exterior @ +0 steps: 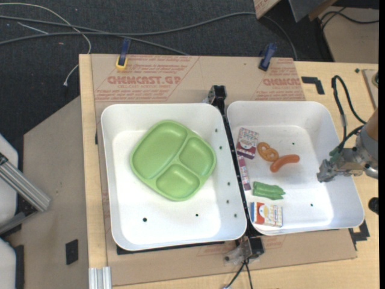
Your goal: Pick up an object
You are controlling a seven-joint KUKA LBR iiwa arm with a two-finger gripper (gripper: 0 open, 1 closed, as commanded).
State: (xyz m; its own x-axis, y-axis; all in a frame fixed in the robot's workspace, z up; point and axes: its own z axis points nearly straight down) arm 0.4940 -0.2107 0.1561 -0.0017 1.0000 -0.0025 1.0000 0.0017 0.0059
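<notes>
Camera view gives me the right bin (313,215), where a small printed box (266,213) lies by the near rim. Beyond it I see a green toy pepper (268,190), then an orange sausage (284,161) touching an orange ring (267,152). My pincer (329,170) hovers at the bin's right wall; I cannot tell whether it is spread. Over in the left bin (120,221) sits a green divided plate (173,159).

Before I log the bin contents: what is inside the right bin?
Inside the right bin lie an orange sausage toy, an orange ring, a green pepper toy and two printed packets. The tool hangs over its right side, hiding the floor beneath.
</notes>
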